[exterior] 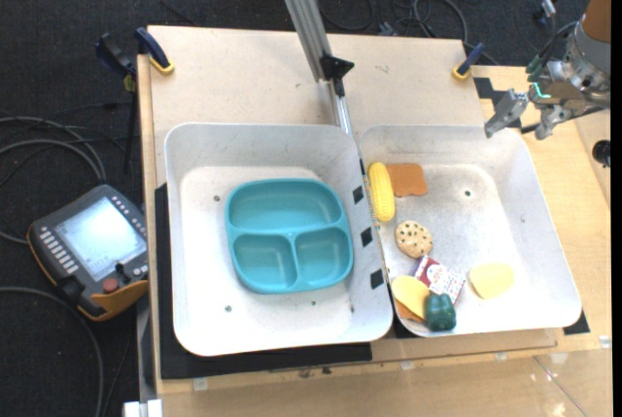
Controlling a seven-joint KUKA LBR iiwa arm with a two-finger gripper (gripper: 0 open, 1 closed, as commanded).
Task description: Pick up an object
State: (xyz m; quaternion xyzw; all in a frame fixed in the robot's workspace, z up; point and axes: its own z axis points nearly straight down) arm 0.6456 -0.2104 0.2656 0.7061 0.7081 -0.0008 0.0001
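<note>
My gripper [523, 118] hangs open above the far right edge of the right bin [530, 201], with nothing between its fingers. Inside that bin lie a yellow corn cob [382, 191], an orange slab [406, 180], a chocolate-chip cookie [413, 237], a red-and-white packet [439, 279], a yellow-orange wedge [410, 296], a green pepper [440, 312] and a pale yellow chip [491, 281]. All of them rest well below and left of the gripper.
The left bin [194, 240] holds a teal three-compartment tray [289, 234]. A slanted metal pole [303, 2] runs down to the divider between the bins. Clamps [467, 60] sit at the bench's back corners. A teach pendant [89, 250] lies on the floor at left.
</note>
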